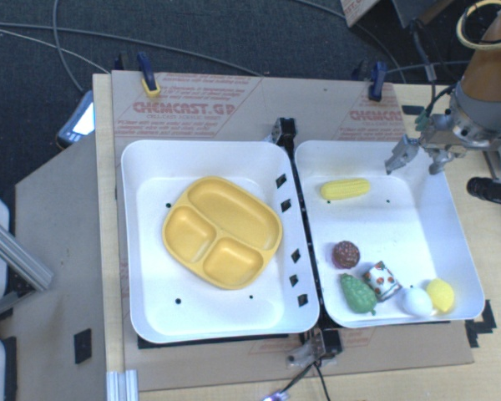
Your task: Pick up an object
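My gripper [417, 161] hangs over the back right corner of the right bin [451, 215], its two fingers spread open with nothing between them. A yellow corn cob [346, 190] lies in that bin to the left of the gripper. Along the bin's front sit a dark red round piece [346, 254], a green lumpy piece [358, 294], a small red-and-white item [382, 280], a white egg-like ball [417, 301] and a yellow lemon [440, 294].
The left bin [142, 224] holds a yellow divided plate [222, 231]. Black clips run along the divider between the bins [290, 224]. Clamps hold the cardboard base at the back edge, and cables trail across the dark floor behind.
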{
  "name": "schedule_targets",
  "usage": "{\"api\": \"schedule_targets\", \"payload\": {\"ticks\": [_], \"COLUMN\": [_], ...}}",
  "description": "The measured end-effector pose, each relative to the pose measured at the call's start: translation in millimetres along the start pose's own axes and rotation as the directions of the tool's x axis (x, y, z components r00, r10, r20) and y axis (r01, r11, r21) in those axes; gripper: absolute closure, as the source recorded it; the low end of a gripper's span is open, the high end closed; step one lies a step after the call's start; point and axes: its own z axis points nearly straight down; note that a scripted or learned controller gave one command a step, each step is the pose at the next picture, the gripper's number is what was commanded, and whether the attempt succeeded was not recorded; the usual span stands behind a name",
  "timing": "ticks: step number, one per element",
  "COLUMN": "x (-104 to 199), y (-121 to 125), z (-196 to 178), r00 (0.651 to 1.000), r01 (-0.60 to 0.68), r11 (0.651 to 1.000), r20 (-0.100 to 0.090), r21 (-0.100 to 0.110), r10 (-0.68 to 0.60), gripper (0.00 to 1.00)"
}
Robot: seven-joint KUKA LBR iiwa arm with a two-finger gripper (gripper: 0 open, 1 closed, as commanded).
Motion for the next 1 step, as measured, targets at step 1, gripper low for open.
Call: {"api": "schedule_targets", "payload": {"ticks": [1], "x": [0.5], "y": [3.5], "z": [-9.3], "r00": [1.0], "r01": [0.003], "r11": [1.0], "r20": [0.003], "r21": [-0.015], "r10": [-0.003], "gripper": [0.0]}}
